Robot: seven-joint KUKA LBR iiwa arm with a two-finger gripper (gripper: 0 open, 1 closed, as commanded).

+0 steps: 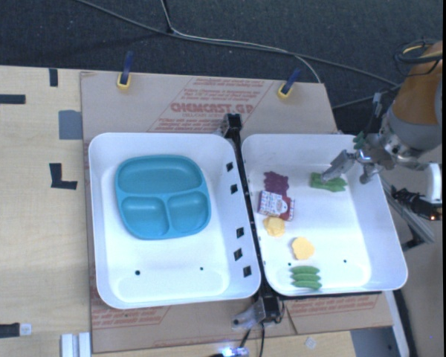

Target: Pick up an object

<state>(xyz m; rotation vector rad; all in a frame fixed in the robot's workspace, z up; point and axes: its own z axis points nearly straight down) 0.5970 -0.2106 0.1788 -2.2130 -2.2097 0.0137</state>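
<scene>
A blue divided plate [163, 197] lies in the left bin [104, 274]; the right bin [379, 266] holds a maroon packet [276, 194], two yellow pieces [302, 248], green pods [306, 277] and a green leaf [327, 184]; the gripper [351, 166] hovers spread open beside the leaf, gripping nothing.

Open floor is left along the right white plastic bin's [372, 270] right side; its left half is crowded by a maroon packet [276, 194], yellow pieces [302, 248] and green pods [306, 277]
</scene>
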